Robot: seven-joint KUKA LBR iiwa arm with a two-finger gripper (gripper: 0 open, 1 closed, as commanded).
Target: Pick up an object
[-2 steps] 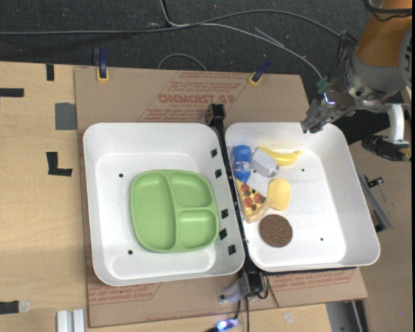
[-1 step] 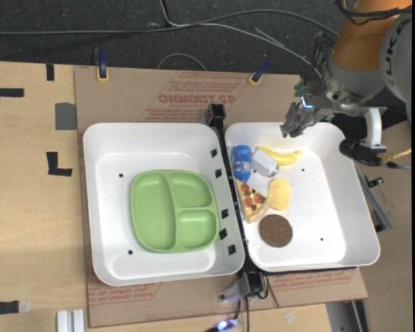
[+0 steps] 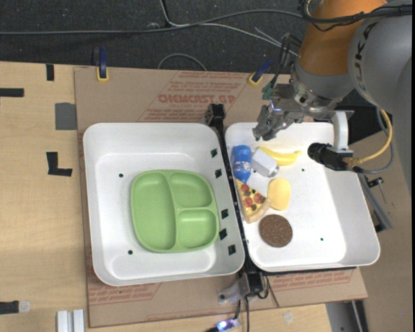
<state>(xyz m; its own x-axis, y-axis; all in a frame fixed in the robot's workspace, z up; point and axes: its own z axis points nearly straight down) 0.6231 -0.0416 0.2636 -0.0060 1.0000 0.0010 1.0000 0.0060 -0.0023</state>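
Hovering over the far end of the right-hand bin (image 3: 346,251), the grey arm's gripper (image 3: 271,124) hangs just above a cluster of small toy foods, with nothing visible between its fingers. Whether those fingers are spread or closed cannot be told from this slanted overhead view; the dark metal tips blur together against the white rim.

Every candidate for the pick sits in the right-hand bin. Nearest the gripper is a banana (image 3: 282,155), just to its near side, its long axis running roughly across the bin from the centre wall toward the outer wall. A small white block (image 3: 263,163) lies touching or overlapping the banana's inner end, and a blue bottle (image 3: 241,162) rests beside it against the centre wall, lengthwise along that wall. Farther toward the near end come a yellow lemon-like piece (image 3: 280,194), a pizza slice (image 3: 252,203) and a brown cookie (image 3: 276,231), each well clear of the gripper.

By this reading, the pick has not begun: the gripper would have to drop and shift slightly toward the near end to reach the banana or the block, closing across the banana's narrow width.

Beside the right-hand bin, the left bin (image 3: 97,144) holds a green divided plate (image 3: 173,209), untouched.
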